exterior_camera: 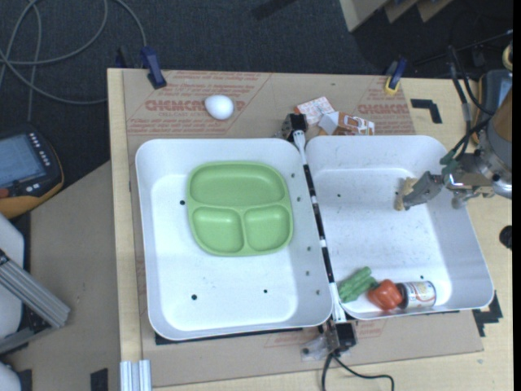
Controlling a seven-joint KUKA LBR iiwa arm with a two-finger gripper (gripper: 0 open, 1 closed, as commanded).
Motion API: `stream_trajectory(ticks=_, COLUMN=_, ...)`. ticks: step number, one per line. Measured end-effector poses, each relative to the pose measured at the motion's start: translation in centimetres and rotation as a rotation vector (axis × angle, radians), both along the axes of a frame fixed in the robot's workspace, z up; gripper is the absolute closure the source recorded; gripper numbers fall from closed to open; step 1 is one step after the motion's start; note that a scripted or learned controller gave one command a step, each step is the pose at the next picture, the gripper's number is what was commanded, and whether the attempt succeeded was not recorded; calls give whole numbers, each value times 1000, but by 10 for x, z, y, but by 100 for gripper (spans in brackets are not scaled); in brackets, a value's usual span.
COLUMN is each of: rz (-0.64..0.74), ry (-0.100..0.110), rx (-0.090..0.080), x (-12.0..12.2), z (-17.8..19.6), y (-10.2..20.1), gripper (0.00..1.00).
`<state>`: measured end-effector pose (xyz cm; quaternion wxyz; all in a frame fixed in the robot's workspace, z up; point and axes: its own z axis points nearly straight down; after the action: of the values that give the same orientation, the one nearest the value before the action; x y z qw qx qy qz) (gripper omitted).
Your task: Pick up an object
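My gripper (411, 193) hangs over the right bin (456, 243), in its upper right part, pointing left. At this bin's near edge lie a small bottle with a red cap (403, 294) on its side and a green vegetable-shaped toy (355, 284) just left of it. Both lie well below the gripper and apart from it. A green divided plate (240, 208) lies in the left bin (163, 243).
A white egg-shaped ball (218, 106) rests on the cardboard behind the left bin. Crumpled wrappers (330, 118) lie behind the bins' junction. Blue clamps (152, 67) (396, 74) hold the board's far edge. Cables and a black-and-orange handheld screen device (24, 165) sit off the bench at left.
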<state>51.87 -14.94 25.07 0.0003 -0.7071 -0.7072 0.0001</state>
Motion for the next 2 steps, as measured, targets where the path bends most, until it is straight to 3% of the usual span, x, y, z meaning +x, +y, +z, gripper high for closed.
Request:
stream_trajectory(ticks=1, rz=0, ry=0, rx=-1, x=56, z=-79, y=-18, gripper=0)
stream_trajectory(ticks=2, rz=0, ry=-2, rx=-2, x=87, z=-87, y=-69, gripper=0)
